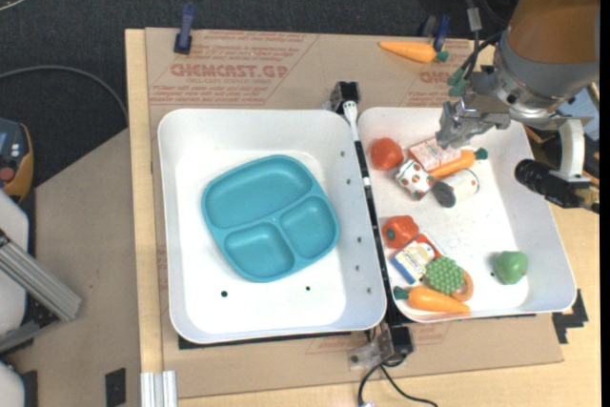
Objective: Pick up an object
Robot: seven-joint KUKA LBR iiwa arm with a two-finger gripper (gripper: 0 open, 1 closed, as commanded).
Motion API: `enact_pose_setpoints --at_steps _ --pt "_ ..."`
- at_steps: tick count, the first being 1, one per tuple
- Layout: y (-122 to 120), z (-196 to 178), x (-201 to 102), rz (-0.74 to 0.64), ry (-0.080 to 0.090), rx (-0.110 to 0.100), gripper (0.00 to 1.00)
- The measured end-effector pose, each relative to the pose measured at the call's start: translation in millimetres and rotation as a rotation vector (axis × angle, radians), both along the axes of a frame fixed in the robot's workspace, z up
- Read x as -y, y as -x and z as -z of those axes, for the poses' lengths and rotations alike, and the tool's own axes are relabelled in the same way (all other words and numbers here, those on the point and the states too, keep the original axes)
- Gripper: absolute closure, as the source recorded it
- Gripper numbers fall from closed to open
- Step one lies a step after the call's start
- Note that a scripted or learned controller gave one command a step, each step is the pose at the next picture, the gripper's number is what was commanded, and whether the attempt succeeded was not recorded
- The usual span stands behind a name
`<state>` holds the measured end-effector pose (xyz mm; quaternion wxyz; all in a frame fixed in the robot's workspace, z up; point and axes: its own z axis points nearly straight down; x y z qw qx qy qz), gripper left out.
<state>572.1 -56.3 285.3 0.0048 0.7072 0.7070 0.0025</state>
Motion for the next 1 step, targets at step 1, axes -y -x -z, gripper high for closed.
enact_pose_setpoints --at_steps 1 --pt "96.6 -36.6 -19.7 -0.001 -0.006 -0.014 1.0"
